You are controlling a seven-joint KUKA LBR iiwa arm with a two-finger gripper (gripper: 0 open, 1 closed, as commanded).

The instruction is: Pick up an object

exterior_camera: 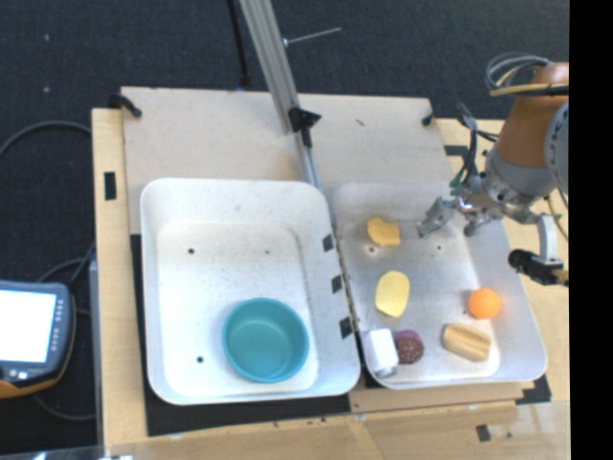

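- Nearest me, teal bowl (266, 339) sits by left bin's (163, 209) front rim; floor behind it bare
- Gripper (450, 213) hovers over right bin (517, 257), fingers spread, grasping nothing; yellow block (383, 232) just beside

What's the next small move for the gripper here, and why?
Probably shift toward the bin's middle and descend on the yellow block. The gripper hovers over the right bin, holding nothing, and that block lies nearest, clear of the other pieces.
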